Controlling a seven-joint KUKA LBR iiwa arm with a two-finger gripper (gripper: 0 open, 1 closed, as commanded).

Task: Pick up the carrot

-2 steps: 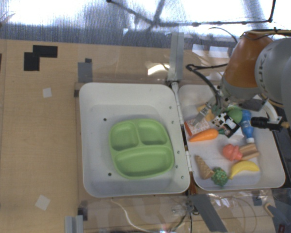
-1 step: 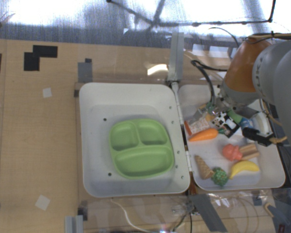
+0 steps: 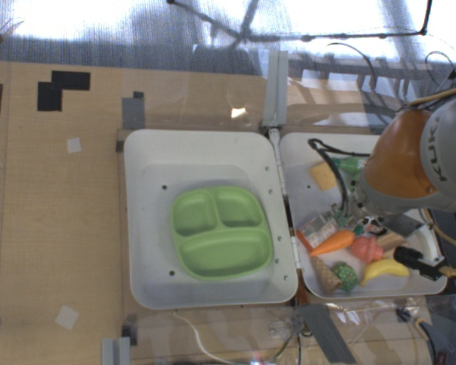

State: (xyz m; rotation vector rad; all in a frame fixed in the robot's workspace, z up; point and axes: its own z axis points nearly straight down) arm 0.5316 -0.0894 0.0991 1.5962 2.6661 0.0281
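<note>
1. Arm [image 3: 418, 158], grey with its orange band uppermost in the view, reaches in from the right and bends down over the right bin [image 3: 296, 158], its bulk covering that bin's right half.
2. The gripper [image 3: 355, 213] hangs below the orange band, low over the bin's middle, among dark cables and small fittings; whether its fingers are apart or together I cannot tell, since the wrist hides them from above.
3. The carrot [image 3: 333, 242] lies just below and to the left of the gripper, tilted, with its thick end up toward the gripper and its tip pointing down-left toward the bin's near-left corner. Nothing shows it between the fingers; it rests on the bin floor.
4. Touching the carrot's upper-left side is a small packet with red print [image 3: 317, 229].
5. Right below the gripper sits a pink-red toy [image 3: 367, 249], just beside the carrot's thick end.
6. Further below, near the bin's front wall, lie an ice-cream cone [image 3: 326, 274], a green broccoli piece [image 3: 345, 275] and a banana [image 3: 384, 270], side by side from left to right.
7. Up and left of the gripper, a yellow wedge [image 3: 323, 176] rests near a green item partly hidden by cable.
8. Well to the left of the gripper, in the left bin [image 3: 140, 204], sits a green divided plate [image 3: 222, 232].
</note>
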